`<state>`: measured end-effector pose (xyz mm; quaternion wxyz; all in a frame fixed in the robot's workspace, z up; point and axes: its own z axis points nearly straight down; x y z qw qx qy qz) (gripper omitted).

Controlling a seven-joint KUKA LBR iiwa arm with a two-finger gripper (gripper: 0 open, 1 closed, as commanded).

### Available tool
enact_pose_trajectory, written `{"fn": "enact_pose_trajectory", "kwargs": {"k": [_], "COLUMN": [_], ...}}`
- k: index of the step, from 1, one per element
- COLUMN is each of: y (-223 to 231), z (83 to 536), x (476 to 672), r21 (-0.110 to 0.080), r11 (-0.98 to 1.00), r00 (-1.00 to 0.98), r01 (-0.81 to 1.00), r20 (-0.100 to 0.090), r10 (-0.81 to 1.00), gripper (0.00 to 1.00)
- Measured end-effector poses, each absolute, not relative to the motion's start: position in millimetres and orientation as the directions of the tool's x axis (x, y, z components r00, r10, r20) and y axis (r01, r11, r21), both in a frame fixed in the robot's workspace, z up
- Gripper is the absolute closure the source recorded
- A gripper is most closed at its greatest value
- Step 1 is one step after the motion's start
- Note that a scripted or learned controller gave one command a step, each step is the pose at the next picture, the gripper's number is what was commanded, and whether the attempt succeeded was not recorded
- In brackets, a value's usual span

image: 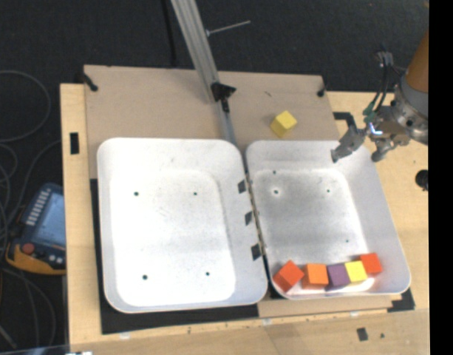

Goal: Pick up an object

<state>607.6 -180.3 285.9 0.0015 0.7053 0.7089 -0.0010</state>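
Note:
Several small blocks line the near edge of the right bin: an orange-red block, an orange block, a purple block, a yellow block and a red-orange block. A lone yellow cube lies on the bench behind the bins. My gripper hangs over the far right corner of the right bin, open, with nothing between its fingers. It is far from the row of blocks.
The left bin stands beside the right one. A slanted metal rail rises from the bench behind the bins. A handheld pendant and cables lie off the bench at left.

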Motion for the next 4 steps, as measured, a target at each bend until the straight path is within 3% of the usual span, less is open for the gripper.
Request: {"fn": "enact_pose_trajectory", "kwargs": {"k": [1, 2, 3, 4], "y": [-180.9, -66.0, -10.6, 21.5], "z": [297.5, 375.1, 377.9, 268.7], "x": [608.4, 570.8, 602.8, 578.5], "r21": [0.004, 0.008, 0.004, -0.008], "r11": [0.010, 0.009, 0.008, 0.007], "r00": [-0.010, -0.009, -0.008, -0.007], "r01": [1.000, 1.000, 1.000, 1.000], "r20": [-0.006, 0.001, 0.000, -0.001], "r10": [1.000, 1.000, 1.000, 1.000], "gripper": [1.00, 1.00, 1.00, 1.00]}}
